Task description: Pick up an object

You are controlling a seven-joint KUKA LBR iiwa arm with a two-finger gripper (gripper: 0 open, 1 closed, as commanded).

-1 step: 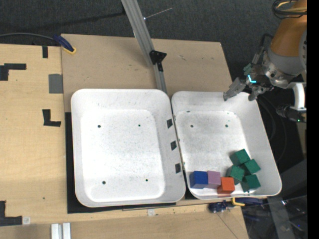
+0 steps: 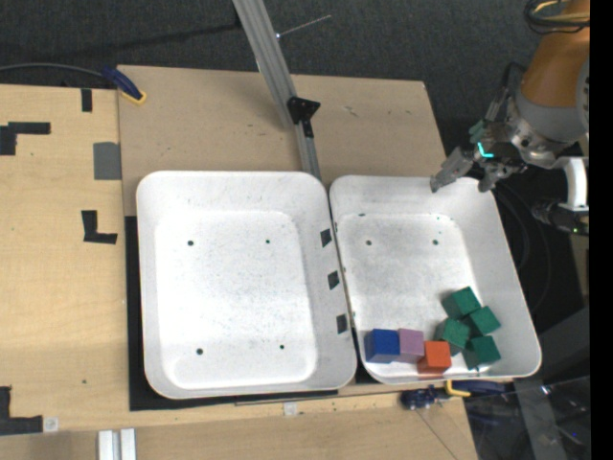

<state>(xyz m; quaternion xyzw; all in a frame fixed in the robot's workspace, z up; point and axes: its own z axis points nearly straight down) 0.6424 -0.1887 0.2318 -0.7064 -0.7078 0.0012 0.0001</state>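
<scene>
Green, blue, lilac and orange blocks sit bunched in the near right corner of the right bin (image 2: 498, 247): three or four green blocks (image 2: 471, 326) in a loose heap against the right wall, an orange block (image 2: 437, 355) just left of them, then a lilac block (image 2: 411, 343) and a blue block (image 2: 383, 343) side by side, touching, along the near wall. The left bin (image 2: 153, 257) lies beside it on the desk (image 2: 57, 257), their inner rims meeting. The tool (image 2: 465, 173) hangs over the far right rim of the right bin, well apart from the blocks, which lie from it toward the near edge, down the bin's right side. Its two fingers look spread a little, with nothing between them, though they are small and dark here. I judge the grasp not yet begun; the coming move must carry the tool along the bin's length before any descent, and the crowded green heap looks harder to pinch cleanly than the blue block at the row's open end.
</scene>
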